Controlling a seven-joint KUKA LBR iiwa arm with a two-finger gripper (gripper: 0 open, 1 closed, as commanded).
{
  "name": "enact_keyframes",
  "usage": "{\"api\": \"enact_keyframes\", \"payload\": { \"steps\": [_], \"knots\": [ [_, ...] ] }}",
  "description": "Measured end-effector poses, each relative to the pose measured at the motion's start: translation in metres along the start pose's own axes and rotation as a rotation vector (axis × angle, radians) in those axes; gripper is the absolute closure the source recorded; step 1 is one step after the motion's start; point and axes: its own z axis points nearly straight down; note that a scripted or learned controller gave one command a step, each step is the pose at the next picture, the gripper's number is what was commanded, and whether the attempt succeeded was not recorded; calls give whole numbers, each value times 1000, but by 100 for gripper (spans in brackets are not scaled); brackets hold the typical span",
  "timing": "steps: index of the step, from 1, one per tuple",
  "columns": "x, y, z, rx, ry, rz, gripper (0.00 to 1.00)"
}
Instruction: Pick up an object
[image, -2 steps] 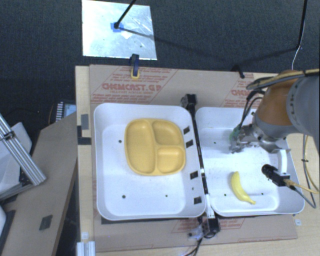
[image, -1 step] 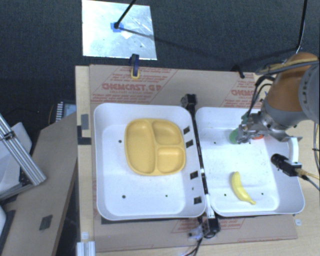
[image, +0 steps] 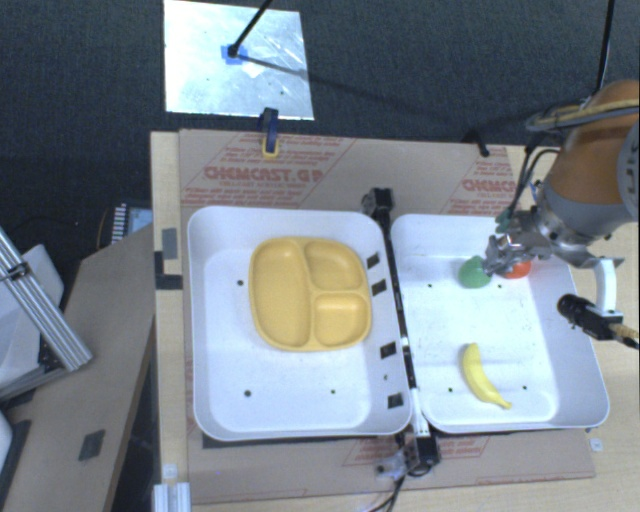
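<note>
The two white bins (image: 300, 420) look like smooth, shiny plastic. The yellow tray (image: 308, 293) looks like smooth plastic too, not so shiny. The banana (image: 483, 376) is smooth and a bit glossy. The board (image: 300, 170) under the bins looks like flat brown cardboard.

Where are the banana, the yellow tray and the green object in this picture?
banana (image: 483, 375): camera view, middle of the fruit.
yellow tray (image: 280, 295): camera view, its large left compartment.
green object (image: 474, 272): camera view, its visible centre.
</note>
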Motion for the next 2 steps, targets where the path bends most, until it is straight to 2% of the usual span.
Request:
{"api": "enact_keyframes", "payload": {
  "steps": [1,2],
  "knots": [
    [2,4,-65,-3,-1,-2,100],
    [50,-7,-65,5,3,-4,100]
  ]
}}
